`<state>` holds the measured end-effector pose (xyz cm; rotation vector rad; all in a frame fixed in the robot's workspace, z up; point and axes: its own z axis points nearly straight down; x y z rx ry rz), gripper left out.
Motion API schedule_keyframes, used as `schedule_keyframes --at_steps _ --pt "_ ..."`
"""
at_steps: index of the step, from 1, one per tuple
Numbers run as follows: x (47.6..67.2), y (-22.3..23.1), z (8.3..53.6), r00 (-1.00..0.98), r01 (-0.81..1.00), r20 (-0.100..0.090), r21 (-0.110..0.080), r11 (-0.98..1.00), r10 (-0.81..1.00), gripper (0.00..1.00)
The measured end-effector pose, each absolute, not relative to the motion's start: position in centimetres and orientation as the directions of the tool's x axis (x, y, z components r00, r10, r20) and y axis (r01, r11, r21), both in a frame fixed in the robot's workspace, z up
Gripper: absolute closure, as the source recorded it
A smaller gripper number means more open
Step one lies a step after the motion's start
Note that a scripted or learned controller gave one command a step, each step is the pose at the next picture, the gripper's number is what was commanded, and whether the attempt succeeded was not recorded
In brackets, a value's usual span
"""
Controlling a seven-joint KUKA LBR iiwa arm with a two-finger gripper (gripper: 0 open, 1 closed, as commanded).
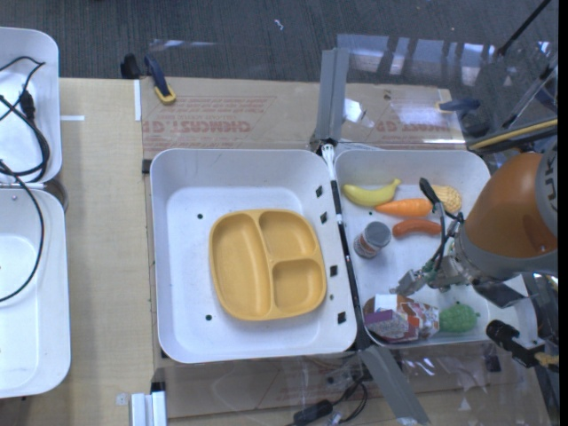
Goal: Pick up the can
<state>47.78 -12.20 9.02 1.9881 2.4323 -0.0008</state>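
Can [374, 238] sits in the right bin [475, 169], near its left wall, apparently tipped with its grey top facing the camera. Banana [370, 192], carrot [405, 208] and a sausage-like piece [415, 228] lie just above and to its right; a packet [401, 318] and a green toy [459, 318] lie along the bin's lower edge. Left bin [177, 238] holds a yellow tray [266, 263].

Hand [424, 278] hangs in the right bin, right of and below the can, apart from it. Nothing visible in it; can't tell if it's spread or closed, too small and cluttered.

Step in hand, by my read: approach, grasp not yet made.

To do it well: shift the hand toward the bin's left wall until centred over the can, line the grip across the can's narrow width, come down with clearance from the sausage piece and the wall. Wall is close, so one side may clip it. Can looks smooth and round, may roll or squirt out if caught off-centre. Lift straight up.
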Motion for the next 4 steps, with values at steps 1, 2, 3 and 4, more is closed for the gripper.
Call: schedule_keyframes --at_steps 1,2,3,4 --pt "50.2 -13.2 10.5 -0.285 0.959 0.002 -0.004 0.285 0.959 0.0" --pt "50.3 -10.1 8.9 -0.309 0.951 0.003 -0.006 0.309 0.951 0.0" --pt "49.1 -10.7 8.9 -0.085 0.996 0.002 -0.006 0.085 0.996 0.0" --pt "53.6 -15.2 11.3 -0.055 0.998 0.0 -0.004 0.055 0.998 0.0"
